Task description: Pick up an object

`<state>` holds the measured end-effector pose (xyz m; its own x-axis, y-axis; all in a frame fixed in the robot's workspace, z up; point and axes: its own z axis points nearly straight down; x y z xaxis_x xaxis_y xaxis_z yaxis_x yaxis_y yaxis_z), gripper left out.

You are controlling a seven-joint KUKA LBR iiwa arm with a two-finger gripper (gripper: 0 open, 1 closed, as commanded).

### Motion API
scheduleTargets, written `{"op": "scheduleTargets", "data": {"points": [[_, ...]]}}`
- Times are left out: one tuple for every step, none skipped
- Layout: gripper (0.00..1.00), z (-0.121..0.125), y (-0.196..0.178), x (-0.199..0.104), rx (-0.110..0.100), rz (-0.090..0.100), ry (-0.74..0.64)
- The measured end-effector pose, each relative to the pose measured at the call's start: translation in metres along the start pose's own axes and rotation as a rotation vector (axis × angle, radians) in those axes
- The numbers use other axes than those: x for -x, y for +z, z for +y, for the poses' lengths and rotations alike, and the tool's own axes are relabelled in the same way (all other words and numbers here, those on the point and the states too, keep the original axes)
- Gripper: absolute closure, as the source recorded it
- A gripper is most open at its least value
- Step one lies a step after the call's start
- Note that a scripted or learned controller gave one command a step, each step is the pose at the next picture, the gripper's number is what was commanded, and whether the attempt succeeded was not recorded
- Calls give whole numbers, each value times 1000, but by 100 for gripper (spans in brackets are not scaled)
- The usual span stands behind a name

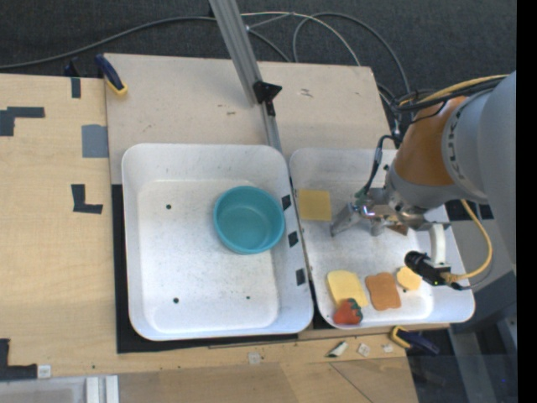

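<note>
White plastic forms both shallow bins on the wooden table [50, 191]. The left bin [151, 309] holds a teal bowl [248, 218], upright, sitting toward the bin's 3 o'clock side, near the wall shared with its neighbour. The right bin [457, 309] carries the small pieces. A pale yellow square slab [315, 205] lies flat at about 10 o'clock in that bin. Along the 6 o'clock edge sit a yellow block [344, 285], a red strawberry-like piece [348, 312] touching its lower side, an orange toast-shaped piece [383, 291] just beside the yellow block at 3 o'clock, and a small yellow bit [409, 279] next to that. The grey arm [478, 149] with its orange band enters from 3 o'clock, and the jaws [352, 218] hang low over the middle of the right bin, spread apart with nothing between them, just to the 3 o'clock side of the pale slab and apart from it. A metal pole [239, 44] crosses the table at 12 o'clock.
</note>
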<state>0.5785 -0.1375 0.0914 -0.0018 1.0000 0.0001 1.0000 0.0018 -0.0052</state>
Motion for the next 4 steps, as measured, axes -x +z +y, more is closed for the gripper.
{"op": "scheduleTargets", "data": {"points": [[100, 1, -13, -1, 2, 1, -1], [100, 7, -71, 7, 9, -1, 1], [100, 8, -123, 6, 9, -1, 0], [100, -8, -131, -54, 4, 2, -5]]}}
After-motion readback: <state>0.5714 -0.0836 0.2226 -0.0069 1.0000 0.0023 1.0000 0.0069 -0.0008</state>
